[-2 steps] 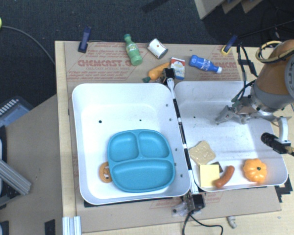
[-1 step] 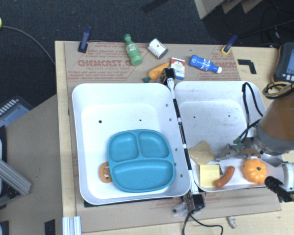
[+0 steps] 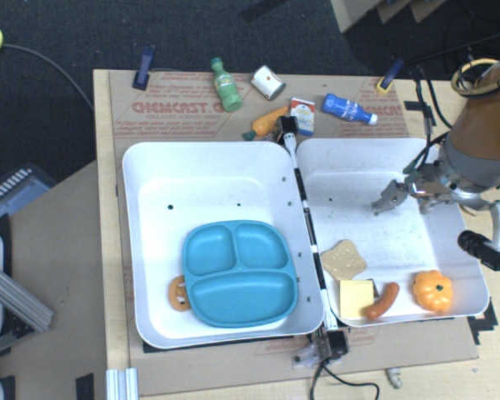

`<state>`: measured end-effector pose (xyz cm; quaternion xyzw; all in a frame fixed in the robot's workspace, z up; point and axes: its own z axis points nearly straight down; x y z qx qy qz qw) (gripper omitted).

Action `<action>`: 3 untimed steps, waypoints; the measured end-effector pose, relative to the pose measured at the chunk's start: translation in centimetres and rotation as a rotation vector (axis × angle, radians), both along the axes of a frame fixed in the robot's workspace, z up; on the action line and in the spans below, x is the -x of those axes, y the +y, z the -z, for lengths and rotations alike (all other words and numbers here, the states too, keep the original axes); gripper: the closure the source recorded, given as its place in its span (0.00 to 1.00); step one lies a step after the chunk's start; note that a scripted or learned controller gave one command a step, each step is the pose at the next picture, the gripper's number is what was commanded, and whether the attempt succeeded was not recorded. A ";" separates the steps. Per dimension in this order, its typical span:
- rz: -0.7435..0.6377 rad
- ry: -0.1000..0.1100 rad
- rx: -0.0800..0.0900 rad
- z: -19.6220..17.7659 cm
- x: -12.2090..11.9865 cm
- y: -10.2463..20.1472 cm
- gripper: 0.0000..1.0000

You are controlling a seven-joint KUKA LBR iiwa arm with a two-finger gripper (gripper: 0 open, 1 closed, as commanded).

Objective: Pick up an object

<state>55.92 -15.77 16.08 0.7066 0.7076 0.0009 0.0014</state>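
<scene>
Camera view, left bin (image 3: 150, 173) holding blue tray (image 3: 237, 272)

Grey arm (image 3: 477, 152) with orange band, black cables, small metallic jaws.

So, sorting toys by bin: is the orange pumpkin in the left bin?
No, the pumpkin lies in the right bin, near the sausage.

Two white bins: left bin (image 3: 142, 182), right bin (image 3: 358, 152). One blue divided plate (image 3: 237, 272), one pretzel (image 3: 178, 293), one cracker (image 3: 344, 260), one cheese block (image 3: 356, 296), one sausage (image 3: 382, 302), one orange pumpkin (image 3: 433, 291). Bench's far edge: two bottles, green (image 3: 227, 86) and blue (image 3: 348, 109).
</scene>
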 end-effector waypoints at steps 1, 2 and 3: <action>0.000 0.001 0.000 0.6 -2.6 1.5 0.00; 0.003 0.005 -0.001 -2.9 8.0 -0.4 0.00; 0.002 0.003 -0.001 -3.8 8.0 -0.4 1.00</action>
